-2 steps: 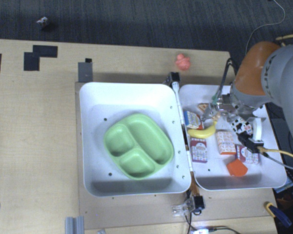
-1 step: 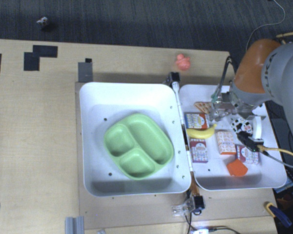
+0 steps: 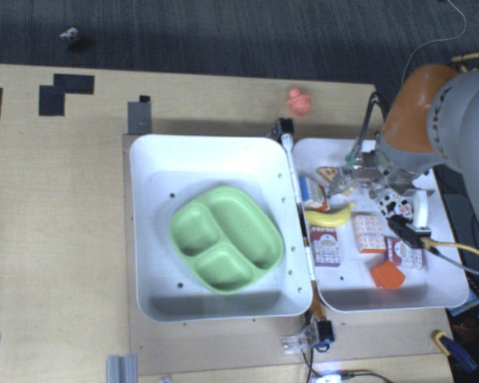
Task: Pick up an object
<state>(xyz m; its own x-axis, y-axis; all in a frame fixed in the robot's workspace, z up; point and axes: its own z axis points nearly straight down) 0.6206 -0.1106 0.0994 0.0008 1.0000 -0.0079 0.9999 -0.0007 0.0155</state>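
My gripper hangs low over the back left part of the right bin. It is just above a yellow banana and beside a small tan and red item. Nothing is visibly held. A blue item lies by the bin's left wall. In front of the banana lies a red and white carton, with a paler carton to its right. Another red carton and an orange block lie nearer the front right.
The left bin holds a green divided plate. A pink object lies on the bench behind the bins. The grey arm with its orange band reaches in over the right bin's back edge.
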